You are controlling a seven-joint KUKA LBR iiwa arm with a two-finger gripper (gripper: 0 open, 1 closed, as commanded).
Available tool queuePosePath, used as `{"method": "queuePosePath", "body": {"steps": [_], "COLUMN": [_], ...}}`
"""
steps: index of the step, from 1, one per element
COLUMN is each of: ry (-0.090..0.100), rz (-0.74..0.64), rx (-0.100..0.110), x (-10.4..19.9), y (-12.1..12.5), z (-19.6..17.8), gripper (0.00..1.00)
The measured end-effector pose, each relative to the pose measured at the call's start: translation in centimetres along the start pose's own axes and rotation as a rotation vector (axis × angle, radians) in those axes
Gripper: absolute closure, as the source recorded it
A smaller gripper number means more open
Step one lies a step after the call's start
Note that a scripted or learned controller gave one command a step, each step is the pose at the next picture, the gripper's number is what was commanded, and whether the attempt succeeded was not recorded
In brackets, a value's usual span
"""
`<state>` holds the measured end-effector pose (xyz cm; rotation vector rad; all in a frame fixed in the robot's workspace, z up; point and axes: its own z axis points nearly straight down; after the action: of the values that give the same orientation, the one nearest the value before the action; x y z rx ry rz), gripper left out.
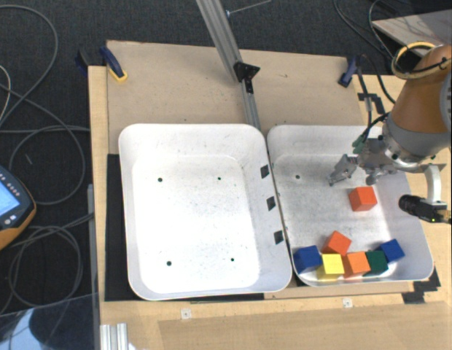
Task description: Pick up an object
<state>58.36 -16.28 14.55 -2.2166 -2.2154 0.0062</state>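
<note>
My gripper (355,175) hangs over the upper part of the right bin (306,159), its fingers spread open with nothing between them. An orange block (363,197) lies alone on the bin floor just below and slightly right of the fingertips, apart from them. Along the bin's front edge sits a cluster of blocks: a blue one (307,257), a yellow one (332,264), two orange ones (339,242) (355,262), a green one (377,260) and another blue one (391,250).
The left bin (189,210) lies beside the right one, with a row of black clips (270,203) on the shared wall. A slanted metal rail (226,42) crosses the bench behind the bins. Cables lie on the floor to the left.
</note>
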Motion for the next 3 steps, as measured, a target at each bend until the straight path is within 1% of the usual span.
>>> {"method": "queuePosePath", "body": {"steps": [1, 2, 3], "ry": [-0.002, -0.005, -0.002], "rz": [-0.001, -0.002, -0.002], "rx": [-0.011, -0.017, -0.007], "x": [0.0, 0.4, 0.4], "y": [0.3, 0.5, 0.6], "z": [-1.6, -8.0, -6.8], "gripper": [1.00, 1.00, 1.00]}}
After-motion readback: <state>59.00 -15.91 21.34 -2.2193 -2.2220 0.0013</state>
